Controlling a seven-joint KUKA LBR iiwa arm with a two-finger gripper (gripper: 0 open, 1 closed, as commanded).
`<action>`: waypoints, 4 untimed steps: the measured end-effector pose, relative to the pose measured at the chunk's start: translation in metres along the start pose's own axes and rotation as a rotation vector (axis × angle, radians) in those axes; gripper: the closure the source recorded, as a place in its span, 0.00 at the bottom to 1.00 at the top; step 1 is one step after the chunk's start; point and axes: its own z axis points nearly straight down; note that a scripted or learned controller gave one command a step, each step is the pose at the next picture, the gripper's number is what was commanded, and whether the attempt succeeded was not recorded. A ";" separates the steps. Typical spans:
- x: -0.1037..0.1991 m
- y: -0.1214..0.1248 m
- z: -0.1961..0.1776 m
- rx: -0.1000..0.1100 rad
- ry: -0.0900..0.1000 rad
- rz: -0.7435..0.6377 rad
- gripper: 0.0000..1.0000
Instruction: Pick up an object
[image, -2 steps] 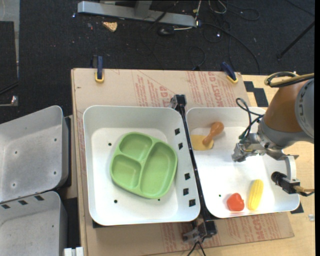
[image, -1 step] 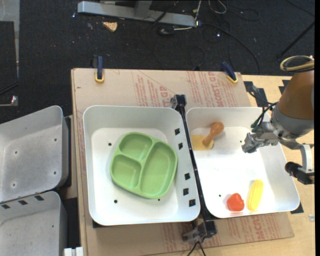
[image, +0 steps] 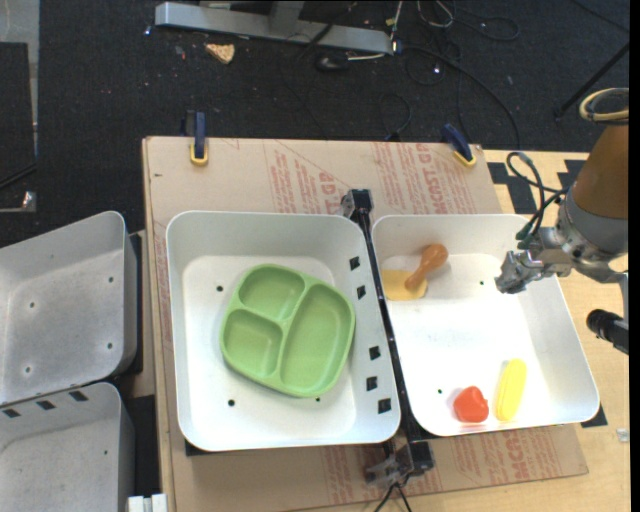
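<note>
Hovering over the right bin's (image: 560, 300) far right wall, the gripper (image: 512, 272) holds nothing; whether its jaws are apart I cannot tell. A wooden spoon (image: 418, 273) lies just left of it, seemingly untouched.

Two white bins side by side on a bench. In left bin (image: 190, 300), a green divided plate (image: 288, 329). In right bin (image: 560, 330), a wooden spoon (image: 418, 272) near the far left corner, and a red toy (image: 471, 404) just beside a yellow corn (image: 510, 389) at the near edge. Gripper (image: 512, 276) above the right bin's far right rim, holding nothing visible.
</note>
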 end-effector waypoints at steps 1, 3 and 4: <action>0.046 0.016 0.004 0.002 0.002 -0.005 1.00; 0.146 0.036 -0.016 0.003 0.002 -0.005 1.00; 0.197 0.054 -0.010 0.002 0.002 -0.005 1.00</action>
